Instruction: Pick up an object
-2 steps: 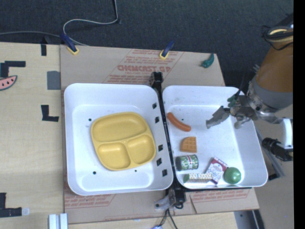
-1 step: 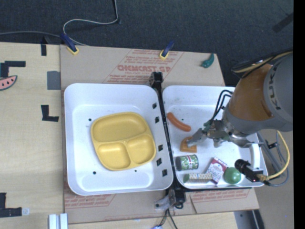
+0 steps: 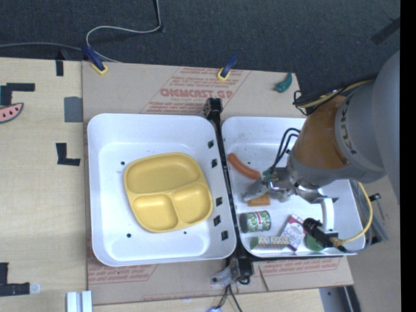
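Note:
My gripper (image 3: 261, 190) hangs low over the middle of the right bin (image 3: 338, 129), reaching in from the right, with its jaws apart and nothing between them. Just below it lies a small orange piece (image 3: 259, 201). An orange-red sausage (image 3: 242, 166) lies up and to the left of the gripper, near the bin's left wall. A green can (image 3: 255, 221) lies on its side below the orange piece. Along the front wall sit a speckled bar (image 3: 272, 242) and a pink-and-white packet (image 3: 294, 231).
The left bin (image 3: 104, 174) holds a yellow divided plate (image 3: 169, 191). The grey arm with its orange band (image 3: 318, 142) covers the right bin's right half. A cardboard sheet (image 3: 149, 90) lies under both bins, and a teal clip (image 3: 283, 82) sits at its far right corner.

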Tool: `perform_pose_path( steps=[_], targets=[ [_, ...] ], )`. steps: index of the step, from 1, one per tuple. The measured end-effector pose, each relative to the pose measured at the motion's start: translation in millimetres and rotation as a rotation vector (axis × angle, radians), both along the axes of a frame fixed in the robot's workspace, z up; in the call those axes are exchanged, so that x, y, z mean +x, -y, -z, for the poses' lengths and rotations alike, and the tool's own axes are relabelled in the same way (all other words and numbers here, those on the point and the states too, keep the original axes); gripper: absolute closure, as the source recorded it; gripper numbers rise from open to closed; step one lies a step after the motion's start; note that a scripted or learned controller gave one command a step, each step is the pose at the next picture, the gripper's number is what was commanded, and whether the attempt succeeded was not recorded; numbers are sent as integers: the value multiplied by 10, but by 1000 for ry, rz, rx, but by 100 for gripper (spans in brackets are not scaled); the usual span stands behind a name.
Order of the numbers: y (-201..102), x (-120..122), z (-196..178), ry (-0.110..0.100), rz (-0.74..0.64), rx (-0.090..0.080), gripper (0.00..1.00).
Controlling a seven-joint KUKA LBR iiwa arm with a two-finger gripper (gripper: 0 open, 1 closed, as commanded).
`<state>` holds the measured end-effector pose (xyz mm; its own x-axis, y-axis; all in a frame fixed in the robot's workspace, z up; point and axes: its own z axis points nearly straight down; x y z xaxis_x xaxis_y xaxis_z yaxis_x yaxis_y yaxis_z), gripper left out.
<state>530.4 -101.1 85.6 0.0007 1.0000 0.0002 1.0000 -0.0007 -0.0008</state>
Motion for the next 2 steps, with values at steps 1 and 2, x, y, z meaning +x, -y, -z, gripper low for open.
perform_pose_path(
  steps=[1, 2],
  targets=[
    [8, 6, -98, 3, 1, -2, 100],
    [-634, 192, -1400, 1, -3, 0, 100]
  ],
)
